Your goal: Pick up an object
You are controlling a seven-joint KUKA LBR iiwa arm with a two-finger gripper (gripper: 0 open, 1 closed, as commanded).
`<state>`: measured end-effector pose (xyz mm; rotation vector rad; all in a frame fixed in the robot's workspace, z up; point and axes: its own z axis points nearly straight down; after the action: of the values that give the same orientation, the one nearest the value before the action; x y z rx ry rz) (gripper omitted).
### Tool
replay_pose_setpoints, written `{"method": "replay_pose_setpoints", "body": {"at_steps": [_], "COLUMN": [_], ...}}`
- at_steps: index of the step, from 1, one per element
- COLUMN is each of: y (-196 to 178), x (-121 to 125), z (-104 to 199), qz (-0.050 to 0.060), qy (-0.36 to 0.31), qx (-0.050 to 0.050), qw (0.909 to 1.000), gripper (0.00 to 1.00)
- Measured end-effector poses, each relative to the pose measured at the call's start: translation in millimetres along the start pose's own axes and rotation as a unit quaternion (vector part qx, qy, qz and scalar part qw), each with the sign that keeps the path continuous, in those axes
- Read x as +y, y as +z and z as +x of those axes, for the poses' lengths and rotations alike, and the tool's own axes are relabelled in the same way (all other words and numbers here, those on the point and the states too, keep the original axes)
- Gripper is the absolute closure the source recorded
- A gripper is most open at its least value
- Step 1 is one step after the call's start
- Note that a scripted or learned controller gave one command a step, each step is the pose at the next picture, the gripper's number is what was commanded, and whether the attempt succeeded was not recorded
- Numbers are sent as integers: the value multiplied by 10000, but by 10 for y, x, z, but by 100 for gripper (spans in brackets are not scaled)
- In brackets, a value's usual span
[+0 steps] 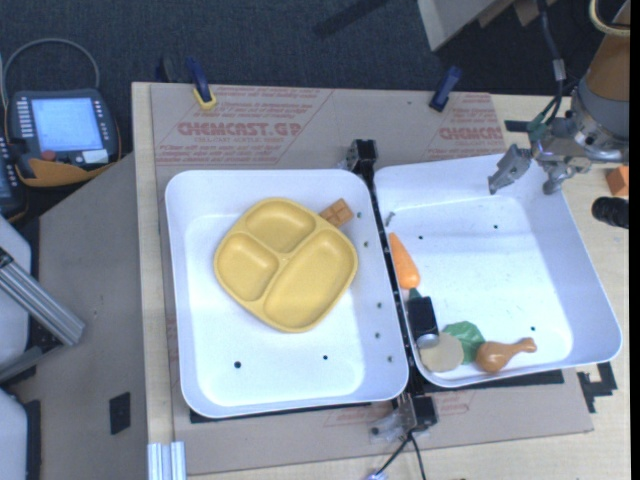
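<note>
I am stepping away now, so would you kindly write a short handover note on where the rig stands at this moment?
Gripper: open, holding nothing, above the far right corner of the right bin.
Right bin, along its left wall and near edge: orange carrot, black block, pale round piece, green item, brown drumstick.
Left bin: yellow divided plate with a small brown block at its far right edge.
Done: nothing picked up yet.
Left: move over one object, lower, close the fingers and lift. The drumstick looks the least crowded choice.
</note>
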<state>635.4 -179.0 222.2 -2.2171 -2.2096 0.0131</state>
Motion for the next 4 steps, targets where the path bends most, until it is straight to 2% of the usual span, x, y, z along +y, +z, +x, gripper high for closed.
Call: {"method": "replay_pose_setpoints", "body": {"at_steps": [1, 4], "y": [-93, 1169], "x": [27, 96], "z": [8, -4], "qz": [-74, -55], "qy": [-18, -17], "qx": [-13, -11], "qw": [10000, 10000], "gripper": [0, 0]}}
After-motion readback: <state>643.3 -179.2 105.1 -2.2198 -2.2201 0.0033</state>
